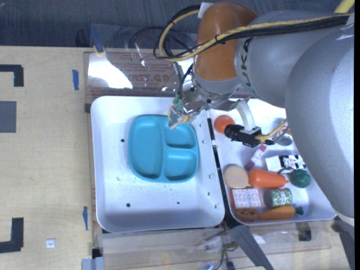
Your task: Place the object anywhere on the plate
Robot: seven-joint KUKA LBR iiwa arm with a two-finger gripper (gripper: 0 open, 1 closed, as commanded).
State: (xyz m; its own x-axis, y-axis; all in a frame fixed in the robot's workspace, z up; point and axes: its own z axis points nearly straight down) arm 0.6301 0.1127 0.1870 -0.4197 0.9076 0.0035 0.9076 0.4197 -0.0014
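Note:
A blue divided plate lies in the left white bin. My gripper hangs over the plate's far right corner, at the edge of its upper right compartment. The grey arm with its orange band reaches in from the upper right and hides the wrist. A small pale and orange shape shows at the gripper's tip, too small to tell what it is. The plate's compartments look bare.
The right bin holds several items: an orange ball, a beige round piece, a carrot, a green ball, a red and white box, a green can. A ridge separates the bins.

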